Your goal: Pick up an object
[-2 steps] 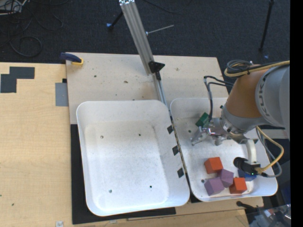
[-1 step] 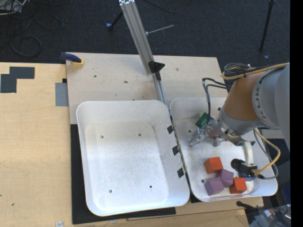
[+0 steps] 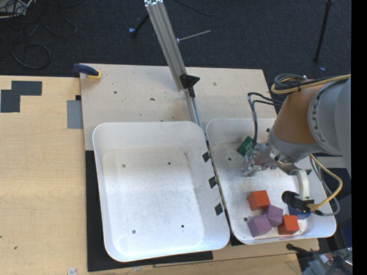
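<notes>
Tool [image 3: 250, 166] low in the right bin [image 3: 229, 132], just beside the green block [image 3: 246, 146]. Finger opening cannot be told; no object visibly held.

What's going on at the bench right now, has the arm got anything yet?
The arm's end effector is down in the right bin, right beside a green block. Whether it has actually gripped that block can't be told from this angle. Two orange blocks and two purple blocks sit clustered near the bin's front corner, apart from the end effector. The left bin isn't being worked.

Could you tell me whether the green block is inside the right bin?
Inside: the green block lies within the right bin's rim.
</notes>
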Robot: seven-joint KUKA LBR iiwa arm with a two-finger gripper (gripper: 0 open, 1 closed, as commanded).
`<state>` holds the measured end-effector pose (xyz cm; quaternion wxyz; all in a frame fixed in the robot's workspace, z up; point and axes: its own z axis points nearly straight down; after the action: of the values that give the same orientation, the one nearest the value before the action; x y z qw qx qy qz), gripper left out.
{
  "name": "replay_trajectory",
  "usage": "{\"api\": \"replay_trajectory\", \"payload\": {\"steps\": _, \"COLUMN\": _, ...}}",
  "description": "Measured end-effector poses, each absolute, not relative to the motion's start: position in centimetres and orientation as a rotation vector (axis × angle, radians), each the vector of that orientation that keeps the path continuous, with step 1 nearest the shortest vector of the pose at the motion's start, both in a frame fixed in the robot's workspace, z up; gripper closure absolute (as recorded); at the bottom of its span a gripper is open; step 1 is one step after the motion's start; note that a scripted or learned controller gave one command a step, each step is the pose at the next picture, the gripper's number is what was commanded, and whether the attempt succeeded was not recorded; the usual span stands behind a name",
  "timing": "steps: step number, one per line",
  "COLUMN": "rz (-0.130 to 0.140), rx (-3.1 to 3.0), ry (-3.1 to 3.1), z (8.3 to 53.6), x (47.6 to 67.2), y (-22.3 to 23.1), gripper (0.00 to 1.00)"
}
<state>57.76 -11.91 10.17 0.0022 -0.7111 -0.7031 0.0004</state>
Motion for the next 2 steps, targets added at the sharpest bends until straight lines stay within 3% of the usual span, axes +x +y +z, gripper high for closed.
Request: {"api": "replay_trajectory", "payload": {"steps": 2, "rz": -0.003, "rx": -2.222, "ry": -2.224, "z": 19.7, "x": 58.9, "y": -11.2, "gripper": 1.0}}
